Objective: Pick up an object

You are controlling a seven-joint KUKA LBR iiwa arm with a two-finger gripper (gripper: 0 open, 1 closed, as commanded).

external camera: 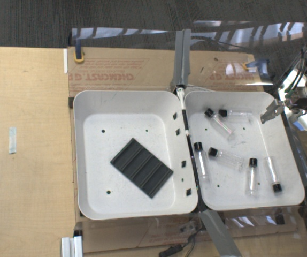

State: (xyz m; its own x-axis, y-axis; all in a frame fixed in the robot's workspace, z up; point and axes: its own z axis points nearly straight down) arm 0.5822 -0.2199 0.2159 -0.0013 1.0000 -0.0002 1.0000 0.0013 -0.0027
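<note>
- The bench holds two shallow white bins side by side: the left bin (89,197) and the right bin (292,194), meeting along a hinge-like seam in the middle.
- In the left bin lies a dark ribbed panel (142,167) — flat, turned at a slant, near the bin's middle and a little toward its near right corner.
- The right bin holds several clear tubes with black caps, scattered and mostly apart from one another.
- One tube (217,121) lies at the far side, its cap toward the far left; a second black cap (223,112) sits just beside it.
- A tube along the seam (201,160) lies close to the bin's left wall, cap at its far end.
- A middle tube (225,157) lies slanted near the bin's centre.
- Two more tubes lie toward the near right: one (252,175) with its cap at the far end, the other (273,174) with its cap at the near end.
- The gripper (273,111) hangs over the far right corner of the right bin, near its rim — whether it is wide or narrow I cannot tell, and nothing shows in it.
- Brown cardboard (116,71) lies under and behind the bins.
</note>
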